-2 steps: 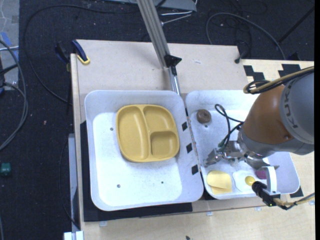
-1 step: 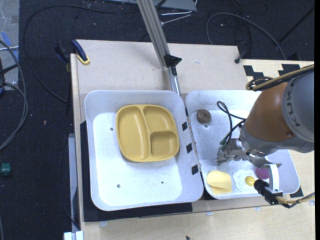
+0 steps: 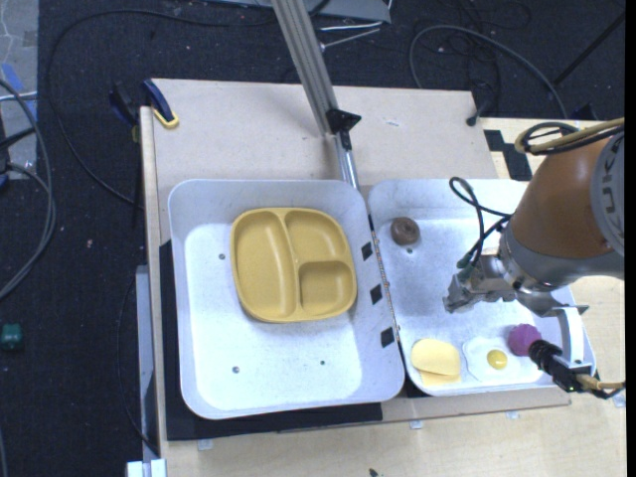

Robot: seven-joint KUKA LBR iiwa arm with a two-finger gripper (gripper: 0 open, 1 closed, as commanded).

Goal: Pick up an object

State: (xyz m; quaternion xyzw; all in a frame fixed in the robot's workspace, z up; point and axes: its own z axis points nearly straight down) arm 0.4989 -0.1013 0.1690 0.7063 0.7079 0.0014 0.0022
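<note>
We see the gripper (image 3: 463, 296) low in the right bin (image 3: 437, 217); we cannot tell how it is set. Near it lie a brown knob (image 3: 404, 231), a yellow piece (image 3: 436, 358), a toy egg (image 3: 494, 359) and a purple ball (image 3: 521, 339). A yellow tray (image 3: 294, 264) sits in the left bin (image 3: 199, 366).

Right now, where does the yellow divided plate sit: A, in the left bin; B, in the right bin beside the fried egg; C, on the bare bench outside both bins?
A: the yellow divided plate lies inside the left bin, apart from the fried egg in the right bin.
</note>
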